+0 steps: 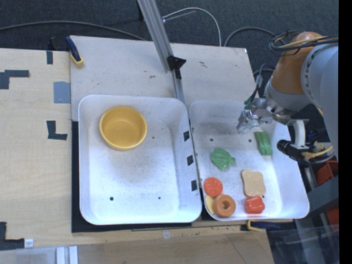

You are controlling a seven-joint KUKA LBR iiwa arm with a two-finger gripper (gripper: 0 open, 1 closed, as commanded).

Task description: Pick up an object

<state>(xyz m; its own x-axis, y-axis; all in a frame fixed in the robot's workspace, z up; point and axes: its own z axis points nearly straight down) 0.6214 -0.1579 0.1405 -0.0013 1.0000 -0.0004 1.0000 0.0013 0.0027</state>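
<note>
**Line up over one item before you descend**

Your claw (247,121) hangs over the upper part of the right bin (220,114), with nothing between its fingers; whether they stand wide or narrow you cannot tell from this slant. The nearest candidate is the long green piece (263,144), just below and to the right of the claw. The leafy green item (222,159) lies near the bin's middle. Avoid the crowded lower corner, where the orange-red round (213,187), the ring (224,205), the toast slice (253,182) and the red block (254,205) sit close together. The yellow bowl (123,127) in the left bin (88,197) is well apart. Centre over the long green piece, fingers across its narrow width, then lower straight down.
</note>
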